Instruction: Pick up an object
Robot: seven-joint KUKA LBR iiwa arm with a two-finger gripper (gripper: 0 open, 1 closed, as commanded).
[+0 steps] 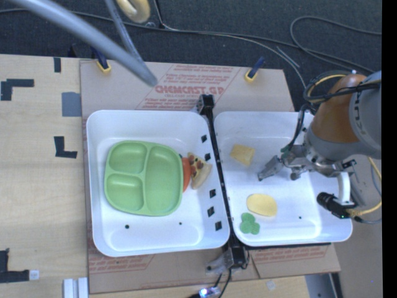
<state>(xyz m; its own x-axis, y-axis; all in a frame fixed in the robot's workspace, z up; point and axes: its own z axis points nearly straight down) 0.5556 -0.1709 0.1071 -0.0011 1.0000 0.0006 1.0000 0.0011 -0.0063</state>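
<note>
- Camera view from above shows the right bin (322,231) carrying three loose things: a pale yellow wedge that looks like toy cheese (242,154) toward its far left, a yellow oval piece (262,205) lower down near the middle, and a small green clover-shaped piece (249,224) just beside the oval, at the bin's near-left corner.
- The hand (280,171) hangs over the middle of the right bin — between the cheese wedge and the oval piece, apart from both; nothing lies between its fingers.
- Its grey fingers point left toward the divider; I cannot tell how wide they stand.
- The arm (338,120), grey with an orange band, comes in from the right over the bin's far-right corner; a black cable (332,205) with a yellow strand hangs by the bin's right rim.
- The left bin (99,228) holds a green three-compartment plate (144,177), lying flat at its middle.
- A toy pizza slice (196,169), orange and tan, lies touching the plate's right edge, close to the divider.
- Both bins sit on a cardboard sheet (186,82) printed with red lettering, laid on the pale wooden counter (37,197).
</note>
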